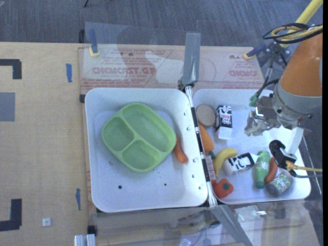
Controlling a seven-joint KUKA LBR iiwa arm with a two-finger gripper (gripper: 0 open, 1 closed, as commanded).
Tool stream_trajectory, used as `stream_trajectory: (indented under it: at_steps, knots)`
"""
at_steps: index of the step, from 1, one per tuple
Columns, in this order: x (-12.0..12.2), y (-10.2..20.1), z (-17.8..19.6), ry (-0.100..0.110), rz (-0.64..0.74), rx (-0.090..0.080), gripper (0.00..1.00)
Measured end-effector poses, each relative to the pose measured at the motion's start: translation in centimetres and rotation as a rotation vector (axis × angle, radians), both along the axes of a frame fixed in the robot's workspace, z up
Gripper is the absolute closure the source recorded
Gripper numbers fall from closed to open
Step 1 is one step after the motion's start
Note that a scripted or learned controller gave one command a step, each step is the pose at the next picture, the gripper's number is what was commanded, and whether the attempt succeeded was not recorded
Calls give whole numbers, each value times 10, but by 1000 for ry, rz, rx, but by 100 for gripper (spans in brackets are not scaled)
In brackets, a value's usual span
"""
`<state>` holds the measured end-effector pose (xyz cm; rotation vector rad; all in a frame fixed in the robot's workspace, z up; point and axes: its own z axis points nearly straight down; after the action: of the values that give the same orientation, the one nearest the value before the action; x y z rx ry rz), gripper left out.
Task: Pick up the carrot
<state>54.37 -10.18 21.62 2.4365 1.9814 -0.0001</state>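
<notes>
One orange carrot (pixel 180 153) lies in the left bin (pixel 102 188), touching the right rim of the green divided plate (pixel 138 136). A second orange carrot-like piece (pixel 206 138) with a green end lies along the left wall of the right bin (pixel 302 188). My gripper (pixel 256 123) hangs over the upper right part of the right bin, to the right of the milk carton (pixel 224 121) and well apart from both orange pieces. Nothing shows in its grasp.
The right bin is crowded: a round brown disc (pixel 206 115), a banana (pixel 224 158), a black-and-white toy (pixel 241 162), a red vegetable (pixel 223 187), a green bottle (pixel 261 169) and a grey can (pixel 279 184). A divider wall (pixel 197 147) separates the bins.
</notes>
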Motion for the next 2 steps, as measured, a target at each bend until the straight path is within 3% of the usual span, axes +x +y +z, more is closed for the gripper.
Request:
stream_trajectory:
  at_steps: [1, 2]
  knots:
    - [-49, -15, -96, -27, -64, -2, 100]
    - [-41, 40, -32, 2, -75, 1, 100]
